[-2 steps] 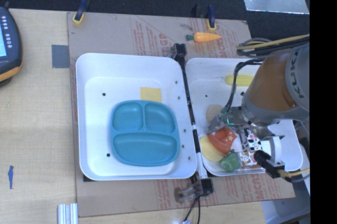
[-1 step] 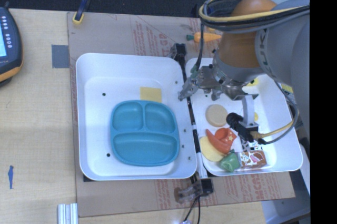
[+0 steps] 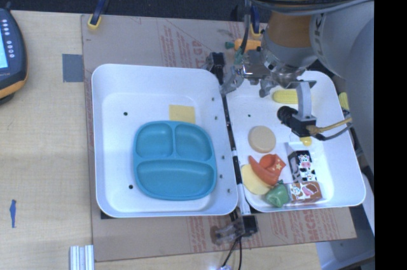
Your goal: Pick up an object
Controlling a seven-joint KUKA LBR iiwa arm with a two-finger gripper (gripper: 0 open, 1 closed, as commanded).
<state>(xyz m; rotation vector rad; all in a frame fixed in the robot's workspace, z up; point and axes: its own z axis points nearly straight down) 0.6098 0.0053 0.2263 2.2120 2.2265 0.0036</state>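
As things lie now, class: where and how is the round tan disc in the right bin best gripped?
Probably across its rim, from straight above: the disc lies flat with bare bin floor on either side, while the red toy crowds its near edge.

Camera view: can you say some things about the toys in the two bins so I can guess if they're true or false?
1. The blue plate lies in the bin on the left. True.
2. The yellow square sits on top of the blue plate. False: it lies on the bin floor beside the plate.
3. The cow-patterned box is in the bin on the right. True.
4. The tan disc is in the bin on the left. False: it lies in the bin on the right.
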